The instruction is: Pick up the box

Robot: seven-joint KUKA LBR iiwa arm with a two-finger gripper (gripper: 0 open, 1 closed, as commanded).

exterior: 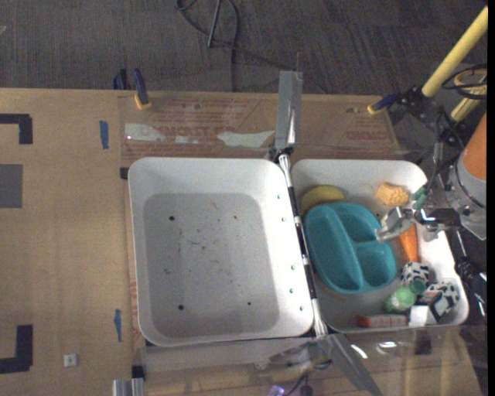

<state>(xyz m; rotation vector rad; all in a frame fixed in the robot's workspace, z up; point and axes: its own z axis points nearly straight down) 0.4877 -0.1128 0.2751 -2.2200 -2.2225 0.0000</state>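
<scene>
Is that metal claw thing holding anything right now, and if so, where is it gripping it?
It cannot be told. The end effector hangs over the teal dish in the right bin, and nothing is visibly gripped.

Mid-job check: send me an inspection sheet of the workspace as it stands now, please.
Surface: brown bench bearing a left bin and a right bin, side by side.
Job's things: small flat box lying near the right bin's front wall, apart from the gripper.
Clutter: teal divided dish, yellow fruit, orange carrot, tan sponge, green ball, black-and-white toys, all in the right bin.
Grippers: gripper above the dish's right edge, holding nothing seen.
Cables: black cables on the floor.
Surroundings: grey carpet; yellow pole.
</scene>
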